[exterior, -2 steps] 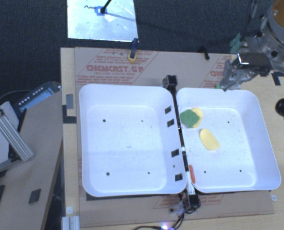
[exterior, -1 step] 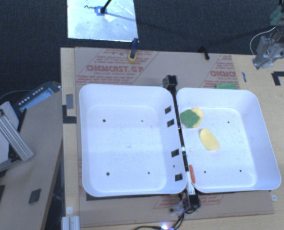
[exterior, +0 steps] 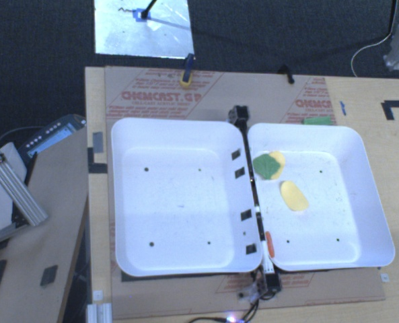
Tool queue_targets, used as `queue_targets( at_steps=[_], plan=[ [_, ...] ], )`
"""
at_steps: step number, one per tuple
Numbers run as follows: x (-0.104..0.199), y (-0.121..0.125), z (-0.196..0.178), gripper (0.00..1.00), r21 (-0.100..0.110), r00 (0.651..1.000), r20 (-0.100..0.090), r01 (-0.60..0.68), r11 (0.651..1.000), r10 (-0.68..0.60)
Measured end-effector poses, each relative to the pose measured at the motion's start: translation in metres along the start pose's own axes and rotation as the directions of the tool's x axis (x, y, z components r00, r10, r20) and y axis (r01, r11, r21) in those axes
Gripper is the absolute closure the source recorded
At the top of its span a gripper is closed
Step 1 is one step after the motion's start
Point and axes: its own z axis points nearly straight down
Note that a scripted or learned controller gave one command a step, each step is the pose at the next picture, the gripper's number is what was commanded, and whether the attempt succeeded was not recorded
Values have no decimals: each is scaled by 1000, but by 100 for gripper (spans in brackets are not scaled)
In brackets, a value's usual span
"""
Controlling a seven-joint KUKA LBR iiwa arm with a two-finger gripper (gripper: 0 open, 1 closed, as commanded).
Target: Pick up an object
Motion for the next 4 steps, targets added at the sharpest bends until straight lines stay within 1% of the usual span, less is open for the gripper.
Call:
queue_targets(
  at_steps=[1,2,3,4],
  plan=[
    [-77,46,20,100,2,1000,0,0,1000,0],
    [-93,70,-2,100,-3,1000,-1,8,1000,-8],
    [-44,-51,-3,100,1,1000,-7,10,1000,-10],
    [-95,-41,-1,100,-1,1000,-1,2,1000,-2]
  ],
)
